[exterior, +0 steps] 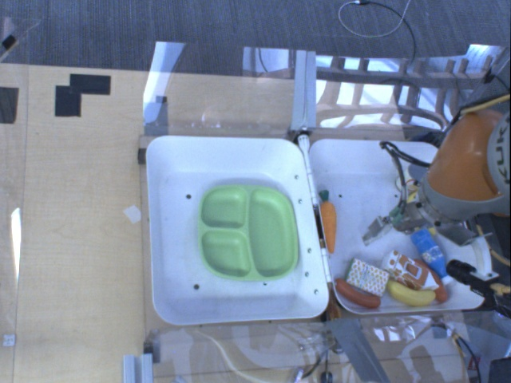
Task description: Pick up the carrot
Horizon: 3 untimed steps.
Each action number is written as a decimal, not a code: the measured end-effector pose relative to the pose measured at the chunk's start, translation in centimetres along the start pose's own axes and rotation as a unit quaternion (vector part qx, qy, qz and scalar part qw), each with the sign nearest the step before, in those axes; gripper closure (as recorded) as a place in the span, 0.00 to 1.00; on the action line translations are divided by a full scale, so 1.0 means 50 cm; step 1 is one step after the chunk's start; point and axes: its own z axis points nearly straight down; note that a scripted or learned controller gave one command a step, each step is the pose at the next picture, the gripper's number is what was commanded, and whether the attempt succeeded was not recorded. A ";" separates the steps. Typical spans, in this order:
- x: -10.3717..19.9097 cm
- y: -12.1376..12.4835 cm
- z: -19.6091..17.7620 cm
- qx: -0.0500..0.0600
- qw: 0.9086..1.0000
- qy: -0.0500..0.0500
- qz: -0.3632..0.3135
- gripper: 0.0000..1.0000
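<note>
Carrot (327, 223) at right bin's (351, 162) left wall (untouched); gripper (383, 226) apart.

The grey arm (471, 162), orange-banded above the wrist, reaches in from the right, its gripper (389, 224) hanging low.

A green divided plate (249, 232) sits in the left bin (172, 294).

A robotics lab: wooden bench (72, 238), white bins (172, 214), loose cable (383, 10).
</note>
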 end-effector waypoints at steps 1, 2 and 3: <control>0.072 0.072 0.025 -0.005 0.995 -0.002 0.103 0.00; 0.073 0.078 0.001 -0.009 0.995 -0.001 0.102 1.00; 0.074 0.115 0.025 -0.004 0.983 -0.001 0.184 1.00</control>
